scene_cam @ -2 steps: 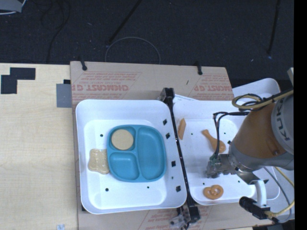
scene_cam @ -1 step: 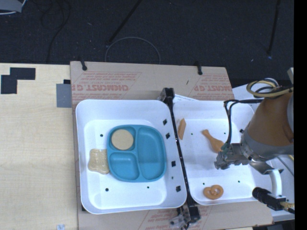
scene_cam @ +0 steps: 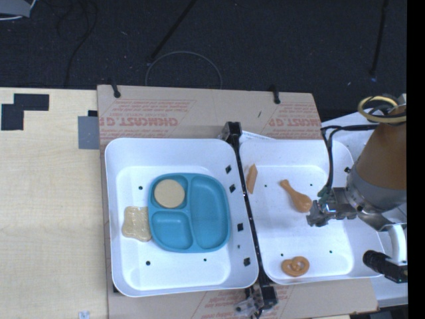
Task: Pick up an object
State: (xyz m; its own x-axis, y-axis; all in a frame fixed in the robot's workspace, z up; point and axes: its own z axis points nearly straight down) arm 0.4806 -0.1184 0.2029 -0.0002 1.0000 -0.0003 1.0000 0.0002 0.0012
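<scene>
The gripper hangs low over the right bin, toward its right side, with the grey arm and its orange band reaching in from the right edge. Whether its grip is open or closed cannot be told from this angle; the tip shows as a dark, blurred cluster. A tan spoon-shaped piece lies in the same bin, its rounded end just beside the gripper's tip, up and to the left of it, with the handle pointing away toward the upper left. Nothing is seen held.

A small orange stick lies near the bin's left wall, well apart from the gripper. A brown pretzel-like ring sits near the front edge.

In the left bin, a blue divided plate carries a round tan cracker in its upper left section. A pale slice of bread touches the plate's left edge.
</scene>
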